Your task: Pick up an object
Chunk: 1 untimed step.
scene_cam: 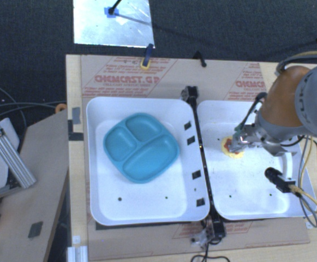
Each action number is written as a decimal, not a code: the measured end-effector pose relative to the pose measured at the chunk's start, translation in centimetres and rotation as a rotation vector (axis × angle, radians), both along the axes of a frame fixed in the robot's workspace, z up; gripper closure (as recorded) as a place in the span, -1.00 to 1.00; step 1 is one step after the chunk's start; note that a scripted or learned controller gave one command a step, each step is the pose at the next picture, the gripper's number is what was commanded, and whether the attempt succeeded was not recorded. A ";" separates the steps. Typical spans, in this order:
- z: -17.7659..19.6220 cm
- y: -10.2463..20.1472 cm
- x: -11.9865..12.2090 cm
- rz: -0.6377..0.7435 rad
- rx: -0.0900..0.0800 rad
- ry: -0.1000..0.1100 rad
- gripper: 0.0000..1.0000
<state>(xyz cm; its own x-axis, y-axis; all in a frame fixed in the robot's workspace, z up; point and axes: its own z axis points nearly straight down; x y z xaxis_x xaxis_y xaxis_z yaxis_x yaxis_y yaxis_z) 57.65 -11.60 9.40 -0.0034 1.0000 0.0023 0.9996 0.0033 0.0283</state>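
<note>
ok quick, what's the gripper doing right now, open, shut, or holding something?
Gripper: down in the right bin at a small yellow object; open or shut cannot be told.

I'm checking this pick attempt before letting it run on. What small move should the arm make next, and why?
Probably a short straight descent. The gripper sits in the right bin directly over the small yellow object, which lies on the bin floor and is not visibly between the fingers. Lowering first, then closing, looks most sensible.

I read two white bins (147, 214), a blue divided plate (141, 147), a yellow-and-red object (232, 149), a grey arm (316, 100) with orange band (283, 100), and red lettering on the brown surface (126, 79).
</note>
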 end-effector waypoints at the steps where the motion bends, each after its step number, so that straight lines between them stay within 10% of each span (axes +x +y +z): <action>1: 9.5 8.3 -4.2 0.007 0.000 0.023 1.00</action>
